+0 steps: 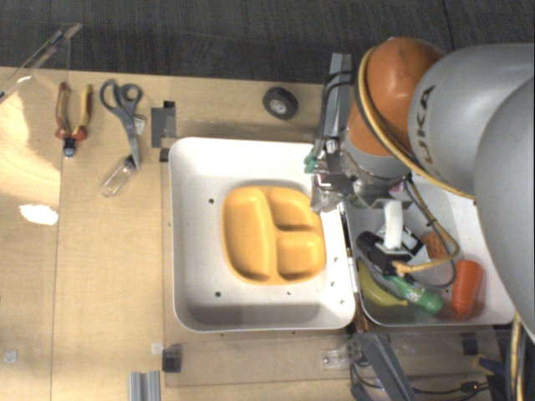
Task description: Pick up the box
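Observation:
The box (272, 232) is a yellow tray with three compartments, lying flat in the middle of the left white bin (196, 249). My gripper (327, 187) hangs over the wall between the two bins, right beside the box's upper right corner. The grey wrist and orange band above it cover the upper part of the right bin. Nothing shows as held.
The right bin (493, 312) holds an orange piece (466, 287), a green piece (420, 298), a yellow piece (378, 291) and a small white piece (393, 224). Scissors (125, 115), pliers (72, 115) and a black roll (281, 102) lie on the bench.

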Robot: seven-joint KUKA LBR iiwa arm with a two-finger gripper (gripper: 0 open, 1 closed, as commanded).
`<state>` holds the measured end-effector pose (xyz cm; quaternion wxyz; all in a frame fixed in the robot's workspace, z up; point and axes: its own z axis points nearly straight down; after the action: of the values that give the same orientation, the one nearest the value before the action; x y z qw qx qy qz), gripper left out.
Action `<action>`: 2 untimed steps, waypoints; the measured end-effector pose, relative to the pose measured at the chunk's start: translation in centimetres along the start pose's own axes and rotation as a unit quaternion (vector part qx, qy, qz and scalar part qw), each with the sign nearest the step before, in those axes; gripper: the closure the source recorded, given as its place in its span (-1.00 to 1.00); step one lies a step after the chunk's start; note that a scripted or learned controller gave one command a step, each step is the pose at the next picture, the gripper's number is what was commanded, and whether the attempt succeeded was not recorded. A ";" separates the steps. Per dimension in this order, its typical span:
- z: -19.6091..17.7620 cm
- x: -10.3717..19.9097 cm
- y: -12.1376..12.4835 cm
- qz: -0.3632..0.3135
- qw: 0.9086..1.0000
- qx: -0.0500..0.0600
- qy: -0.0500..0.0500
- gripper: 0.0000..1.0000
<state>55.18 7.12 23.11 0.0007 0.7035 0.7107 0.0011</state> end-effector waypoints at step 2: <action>-7.5 -3.1 -6.3 -0.609 0.793 -0.003 -0.002 1.00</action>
<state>48.90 3.91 30.62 0.0046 0.1247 0.9922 0.0014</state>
